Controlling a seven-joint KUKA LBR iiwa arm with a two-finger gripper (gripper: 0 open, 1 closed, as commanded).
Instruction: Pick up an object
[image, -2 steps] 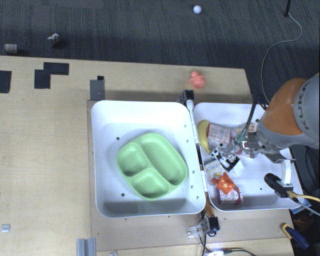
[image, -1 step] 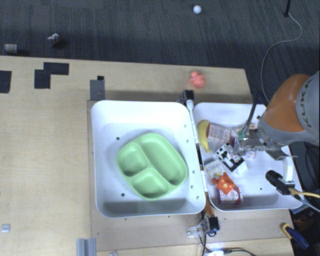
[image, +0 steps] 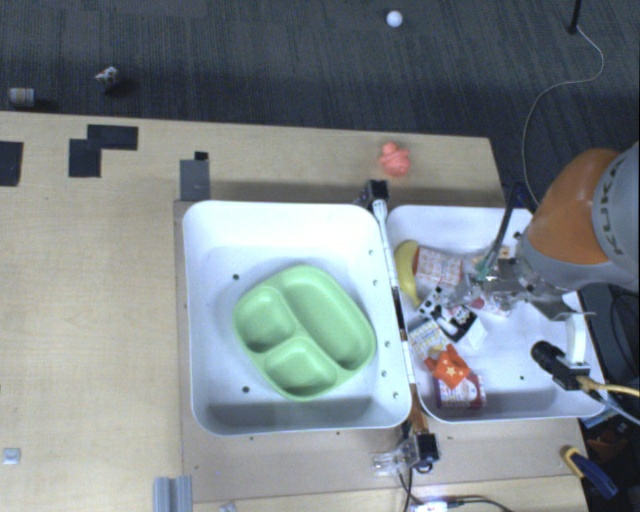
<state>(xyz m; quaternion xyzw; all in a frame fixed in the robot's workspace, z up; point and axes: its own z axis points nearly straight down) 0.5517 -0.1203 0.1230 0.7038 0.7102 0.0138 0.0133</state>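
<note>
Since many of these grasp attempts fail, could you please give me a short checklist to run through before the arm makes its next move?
1. Hand is over the right bin, among the clutter: ok.
2. An object is seen between its fingers: cannot tell; the view is too blurred.
3. Targets are within reach: ok; a yellow banana, a white carton and an orange packet lie close by.
4. Objects are separated enough for a clean grasp: not ok; they crowd the bin's left side.
5. The green divided plate in the left bin is away from the arm: ok.

Even bright overhead light; glare on white bins (image: 200, 300); soft shadows; slight overall blur.
</note>
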